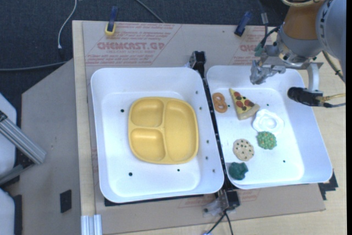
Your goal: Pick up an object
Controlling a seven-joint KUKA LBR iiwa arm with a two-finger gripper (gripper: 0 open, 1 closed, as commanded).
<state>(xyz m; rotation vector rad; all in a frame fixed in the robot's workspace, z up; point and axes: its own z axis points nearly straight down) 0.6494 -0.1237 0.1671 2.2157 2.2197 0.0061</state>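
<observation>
Inside the right bin (308,135) lie six toy foods (pizza slice (242,103) nearest the tool (263,75), whose finger state I cannot tell); cardboard (132,44) reads "CHEMCAST GP".

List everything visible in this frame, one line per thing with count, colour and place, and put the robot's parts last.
Bins: 2, white, side by side on the bench.
Divided plate: 1, yellow, three compartments, middle of the left bin.
Pretzel: 1, brown, right bin, near its left wall.
Pizza slice: 1, tan with red spots, right bin, beside the pretzel.
Fried egg: 1, white, right bin, centre.
Light green piece: 1, right bin, just below the egg.
Cookie: 1, tan with dark specks, right bin.
Dark green piece: 1, right bin, near front edge.
Clamps: 2, blue, on the board's far edge.
Arm: 1, grey with orange band, upper right.
Gripper: 1, grey, over the right bin's far edge.
</observation>
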